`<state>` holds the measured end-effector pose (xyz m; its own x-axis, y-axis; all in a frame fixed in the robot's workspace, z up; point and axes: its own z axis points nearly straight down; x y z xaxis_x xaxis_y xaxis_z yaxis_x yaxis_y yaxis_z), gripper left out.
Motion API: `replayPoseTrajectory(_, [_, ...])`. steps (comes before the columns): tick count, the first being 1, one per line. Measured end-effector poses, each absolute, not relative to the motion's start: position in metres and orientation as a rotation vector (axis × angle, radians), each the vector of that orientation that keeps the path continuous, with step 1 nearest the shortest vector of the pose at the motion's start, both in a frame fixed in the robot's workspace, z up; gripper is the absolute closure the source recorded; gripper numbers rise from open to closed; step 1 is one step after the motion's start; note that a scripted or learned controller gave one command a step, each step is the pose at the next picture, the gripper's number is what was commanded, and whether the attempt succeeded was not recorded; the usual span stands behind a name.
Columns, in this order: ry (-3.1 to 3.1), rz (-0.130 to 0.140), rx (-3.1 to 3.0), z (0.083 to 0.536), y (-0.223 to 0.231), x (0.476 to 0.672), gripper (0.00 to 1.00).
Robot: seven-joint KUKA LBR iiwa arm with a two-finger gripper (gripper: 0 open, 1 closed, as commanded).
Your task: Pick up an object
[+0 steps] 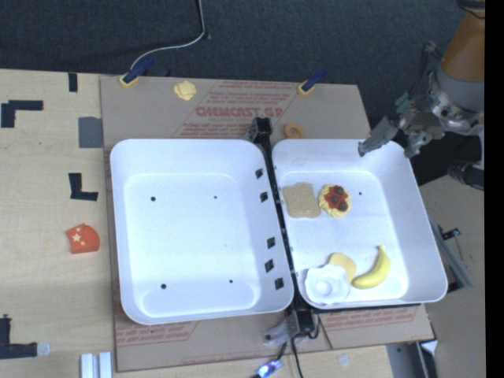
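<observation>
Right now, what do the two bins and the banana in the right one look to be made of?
The bins look like thin moulded plastic: matte white, rounded corners, soft sheen along the rims. The banana looks like a plastic toy: even yellow, smooth, slightly glossy, no bruising. Its material can't be confirmed from this view.

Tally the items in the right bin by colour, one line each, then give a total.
Yellow: 2, the banana and a yellow piece
Tan: 1, the bread slice
White: 1, the round white item
Yellow with red topping: 1, the small tart
Total: 5
</observation>
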<state>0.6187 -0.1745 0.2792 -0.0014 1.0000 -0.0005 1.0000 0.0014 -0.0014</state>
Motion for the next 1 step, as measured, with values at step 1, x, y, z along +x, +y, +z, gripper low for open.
replayPoseTrajectory(1, [-2.225, 0.002, -2.218, 0.2892, -0.1739, 0.6191, 1.0])
